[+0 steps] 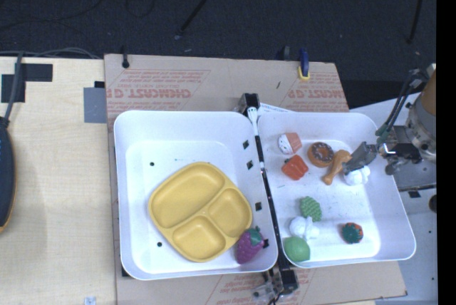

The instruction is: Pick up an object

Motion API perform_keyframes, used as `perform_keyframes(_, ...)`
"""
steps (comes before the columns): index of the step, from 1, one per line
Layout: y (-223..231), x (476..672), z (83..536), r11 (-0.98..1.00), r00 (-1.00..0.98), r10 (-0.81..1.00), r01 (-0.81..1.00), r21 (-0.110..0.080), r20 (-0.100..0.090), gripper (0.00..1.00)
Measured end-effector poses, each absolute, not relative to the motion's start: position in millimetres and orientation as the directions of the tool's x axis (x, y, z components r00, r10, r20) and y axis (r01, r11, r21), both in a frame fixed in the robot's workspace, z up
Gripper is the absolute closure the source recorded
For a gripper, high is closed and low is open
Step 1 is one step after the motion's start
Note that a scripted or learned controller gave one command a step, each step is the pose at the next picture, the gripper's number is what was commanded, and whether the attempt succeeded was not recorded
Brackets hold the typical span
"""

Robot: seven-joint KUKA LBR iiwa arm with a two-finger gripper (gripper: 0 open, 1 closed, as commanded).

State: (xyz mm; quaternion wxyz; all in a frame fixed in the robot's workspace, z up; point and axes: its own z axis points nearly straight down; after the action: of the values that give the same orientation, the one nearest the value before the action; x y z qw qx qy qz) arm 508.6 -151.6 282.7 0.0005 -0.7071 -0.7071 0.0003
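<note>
Nearest lay a green ball and purple grapes; beyond them, the gripper sat low in the right bin, fingers seemingly spread beside a tan bone-shaped toy, not clasping it. Closing there risked nudging the white lump instead

The arm reaches in from the right, its end effector held low.
</note>
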Motion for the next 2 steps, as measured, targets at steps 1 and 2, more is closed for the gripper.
perform_keyframes(1, -87.8, 486.8, 124.3, 0.003, -0.003, 1.000, 1.000, -0.018, 0.007, 0.00)
perform_keyframes(2, -180.3, 503.2, 205.5, -0.005, 0.005, 1.000, 1.000, 0.005, -0.005, 0.00)
